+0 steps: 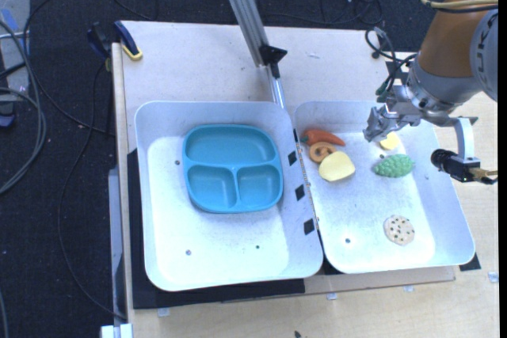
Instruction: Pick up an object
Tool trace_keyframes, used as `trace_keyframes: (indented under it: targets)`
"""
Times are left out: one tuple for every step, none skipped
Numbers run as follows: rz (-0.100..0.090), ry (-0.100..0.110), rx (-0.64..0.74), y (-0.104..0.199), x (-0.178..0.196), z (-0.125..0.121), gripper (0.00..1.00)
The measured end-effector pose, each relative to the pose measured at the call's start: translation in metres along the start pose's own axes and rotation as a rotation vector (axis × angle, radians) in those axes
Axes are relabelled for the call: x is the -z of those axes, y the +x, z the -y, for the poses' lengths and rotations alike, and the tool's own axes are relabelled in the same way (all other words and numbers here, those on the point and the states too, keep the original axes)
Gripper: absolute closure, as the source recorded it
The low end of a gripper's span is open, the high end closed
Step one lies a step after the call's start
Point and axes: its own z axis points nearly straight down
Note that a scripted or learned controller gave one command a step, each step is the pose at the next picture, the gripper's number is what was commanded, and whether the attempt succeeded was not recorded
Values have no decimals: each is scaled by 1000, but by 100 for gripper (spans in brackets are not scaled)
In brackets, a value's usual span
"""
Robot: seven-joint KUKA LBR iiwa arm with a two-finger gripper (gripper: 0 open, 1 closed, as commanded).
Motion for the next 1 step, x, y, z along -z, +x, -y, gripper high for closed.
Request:
trace_keyframes:
  targets:
    - [0, -1, 1, 56, 11, 1, 100]
